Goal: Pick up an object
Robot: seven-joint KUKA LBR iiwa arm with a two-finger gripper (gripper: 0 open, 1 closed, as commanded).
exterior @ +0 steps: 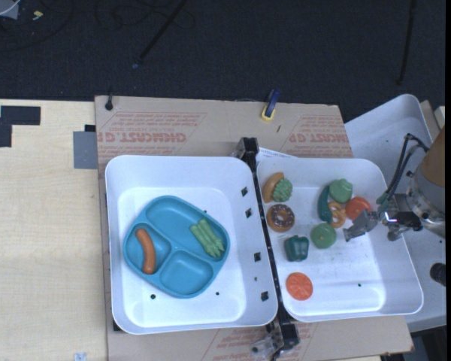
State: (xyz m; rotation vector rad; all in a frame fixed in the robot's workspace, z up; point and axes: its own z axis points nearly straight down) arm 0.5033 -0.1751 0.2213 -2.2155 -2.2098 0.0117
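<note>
**Gripper low over the right bin's far side**

Dark carpet with loose cables ran behind the bench (pixel 37 224), and on it I saw two white bins side by side on a sheet of printed cardboard (pixel 210 130). I found a blue divided tray (pixel 174 269) in the left bin (pixel 128 307), carrying a sausage (pixel 146 250) in one compartment and green beans (pixel 208 237) in another.

Toy food lay scattered in the right bin (pixel 361 295): a bread-and-lettuce piece (pixel 277 189), a chocolate doughnut (pixel 280 217), a dark green pepper (pixel 297 247), an orange tomato slice (pixel 299 285), a round green piece (pixel 323 236), and a cluster of teal, green and red items (pixel 338 199) near the right wall.

I saw the gripper (pixel 358 229) reaching in from the right, low beside that cluster, its grey tip just right of the round green piece. I could not tell how its pincer stood, and I could make out nothing held in it.
</note>
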